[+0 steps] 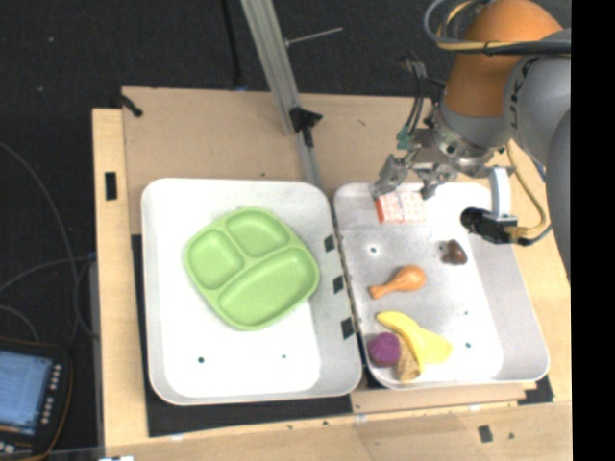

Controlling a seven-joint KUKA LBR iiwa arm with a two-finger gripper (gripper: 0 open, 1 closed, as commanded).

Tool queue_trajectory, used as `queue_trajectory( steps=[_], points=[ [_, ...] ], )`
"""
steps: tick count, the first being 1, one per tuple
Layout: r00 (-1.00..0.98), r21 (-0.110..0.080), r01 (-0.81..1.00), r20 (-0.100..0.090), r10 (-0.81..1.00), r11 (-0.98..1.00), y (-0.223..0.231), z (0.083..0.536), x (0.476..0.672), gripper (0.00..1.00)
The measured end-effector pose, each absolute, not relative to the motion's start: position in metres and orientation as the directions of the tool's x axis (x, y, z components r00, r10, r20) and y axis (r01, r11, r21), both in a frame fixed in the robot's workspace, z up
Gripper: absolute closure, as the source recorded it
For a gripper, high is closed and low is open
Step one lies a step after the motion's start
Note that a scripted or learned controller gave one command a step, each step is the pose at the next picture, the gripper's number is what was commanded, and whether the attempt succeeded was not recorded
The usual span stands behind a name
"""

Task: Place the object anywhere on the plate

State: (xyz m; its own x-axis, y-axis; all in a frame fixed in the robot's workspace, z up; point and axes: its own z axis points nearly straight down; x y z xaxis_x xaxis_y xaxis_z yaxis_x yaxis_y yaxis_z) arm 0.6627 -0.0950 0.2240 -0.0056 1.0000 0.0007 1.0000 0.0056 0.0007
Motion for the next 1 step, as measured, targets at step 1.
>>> queue_trajectory(
  steps=[1],
  points=[
    [-0.006, -0.002, 1.000, 0.001, 1.000, 0.006, -0.0451, 0.2212, 0.6310, 1.00]
  ],
)
